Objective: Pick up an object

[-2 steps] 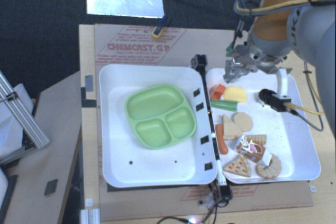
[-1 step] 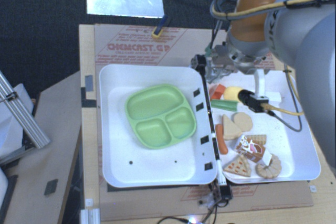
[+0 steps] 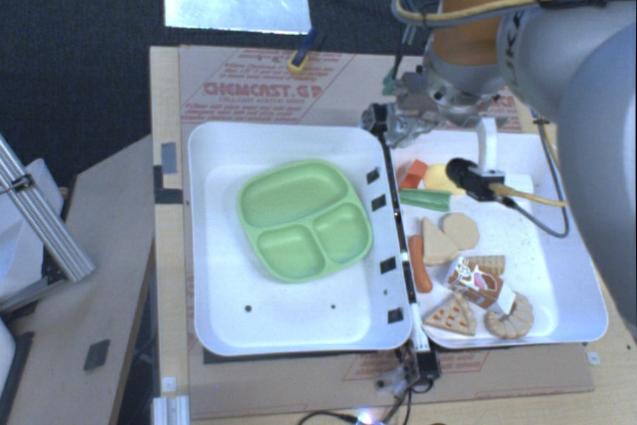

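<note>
A: Where is the gripper (image 3: 406, 126)?

B: It hangs at the far edge of the right bin (image 3: 572, 299), close to the divider between the two bins. The metal parts there are a blur, so whether the fingers are open or closed cannot be told, and nothing can be seen between them.

A: And the things to pick up?

B: They lie in the right bin: an orange piece (image 3: 412, 173), a yellow piece (image 3: 439, 177), a green stick (image 3: 425, 198), a carrot (image 3: 421, 263), pale cookies (image 3: 459, 231), a small printed packet (image 3: 477, 282) and a pizza slice (image 3: 451, 317). The green tray (image 3: 304, 218) sits in the left bin (image 3: 214, 314).

A: Any writing?

B: The cardboard sheet (image 3: 261, 87) on the worktop reads roughly "CHEMCAST" in red; the packet's print is too small to read.
</note>
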Robot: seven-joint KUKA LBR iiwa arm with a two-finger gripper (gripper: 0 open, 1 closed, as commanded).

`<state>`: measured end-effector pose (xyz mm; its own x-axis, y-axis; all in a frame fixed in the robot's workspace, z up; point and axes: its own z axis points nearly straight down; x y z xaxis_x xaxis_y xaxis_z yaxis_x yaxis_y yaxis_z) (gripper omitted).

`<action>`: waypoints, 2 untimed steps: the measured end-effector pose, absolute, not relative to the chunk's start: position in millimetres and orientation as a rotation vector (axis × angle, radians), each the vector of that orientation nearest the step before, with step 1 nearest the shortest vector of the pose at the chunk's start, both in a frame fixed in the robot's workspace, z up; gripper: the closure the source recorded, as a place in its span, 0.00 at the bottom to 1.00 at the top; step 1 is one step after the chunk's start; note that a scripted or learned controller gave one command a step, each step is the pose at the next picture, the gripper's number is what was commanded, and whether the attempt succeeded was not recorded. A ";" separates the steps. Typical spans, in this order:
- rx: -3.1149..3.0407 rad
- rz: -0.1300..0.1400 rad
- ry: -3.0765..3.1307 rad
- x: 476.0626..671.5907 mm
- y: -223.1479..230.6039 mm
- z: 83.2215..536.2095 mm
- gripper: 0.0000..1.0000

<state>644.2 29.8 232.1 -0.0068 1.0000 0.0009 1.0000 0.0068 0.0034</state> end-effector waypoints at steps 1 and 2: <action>2.214 0.000 2.227 646.8 28.6 218.7 1.00; 2.220 0.000 2.221 642.3 20.6 214.6 1.00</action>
